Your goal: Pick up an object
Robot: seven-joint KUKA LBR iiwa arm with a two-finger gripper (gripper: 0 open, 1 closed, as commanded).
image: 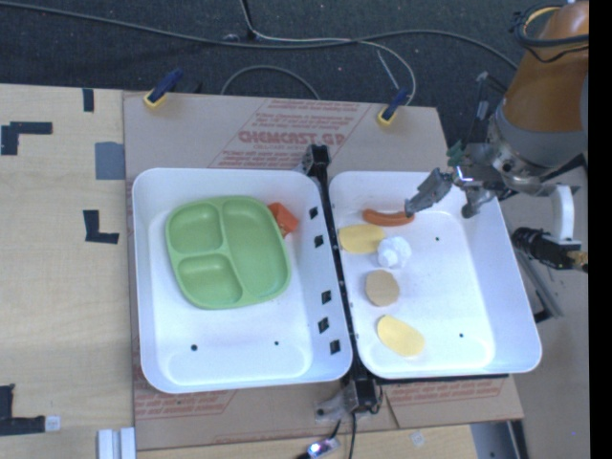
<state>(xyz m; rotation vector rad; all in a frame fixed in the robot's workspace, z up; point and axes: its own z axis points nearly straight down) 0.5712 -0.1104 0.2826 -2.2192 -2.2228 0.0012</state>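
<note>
1. A sausage [386, 217] lies near the back of the right bin [478, 285], its right end just under the gripper [442, 192].
2. The gripper's two fingers stand apart, one dark finger [426, 194] slanting down toward the sausage; nothing is between them.
3. Just in front of the sausage lie a yellow piece [360, 239] and a white lump [393, 251], close together.
4. Further forward sit a tan disc [382, 288] and a yellow oval [400, 336].
5. The arm [545, 84], grey with an orange band, reaches in over the bin's back right corner.
6. The left bin [229, 352] holds a green tray [227, 251] with an orange piece [284, 217] touching its back right edge.
</note>
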